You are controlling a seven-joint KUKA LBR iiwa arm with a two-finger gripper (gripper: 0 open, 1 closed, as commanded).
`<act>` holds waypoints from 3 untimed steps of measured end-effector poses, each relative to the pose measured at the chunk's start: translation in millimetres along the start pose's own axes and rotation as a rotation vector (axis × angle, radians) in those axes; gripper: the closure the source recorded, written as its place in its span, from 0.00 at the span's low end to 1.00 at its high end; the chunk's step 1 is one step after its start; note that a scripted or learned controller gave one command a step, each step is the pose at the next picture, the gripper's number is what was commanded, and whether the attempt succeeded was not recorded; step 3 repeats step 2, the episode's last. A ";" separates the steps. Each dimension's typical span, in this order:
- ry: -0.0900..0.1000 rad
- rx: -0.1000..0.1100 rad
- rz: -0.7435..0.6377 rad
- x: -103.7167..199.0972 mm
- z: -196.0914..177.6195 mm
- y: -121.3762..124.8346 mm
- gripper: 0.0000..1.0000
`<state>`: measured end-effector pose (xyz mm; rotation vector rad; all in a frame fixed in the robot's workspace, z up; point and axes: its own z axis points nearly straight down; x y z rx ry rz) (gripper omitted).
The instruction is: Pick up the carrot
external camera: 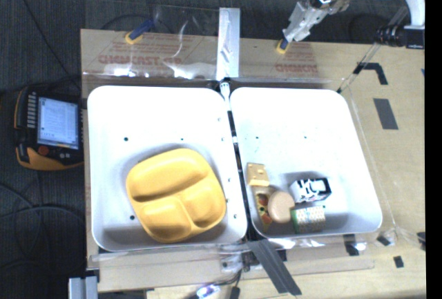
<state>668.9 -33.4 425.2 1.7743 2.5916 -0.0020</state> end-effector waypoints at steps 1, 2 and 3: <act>-0.002 -0.002 -0.324 -28.2 -9.2 -10.9 1.00; 0.000 -0.002 -0.548 3.7 0.2 -0.3 1.00; 0.000 -0.002 -0.548 3.7 0.2 -0.3 1.00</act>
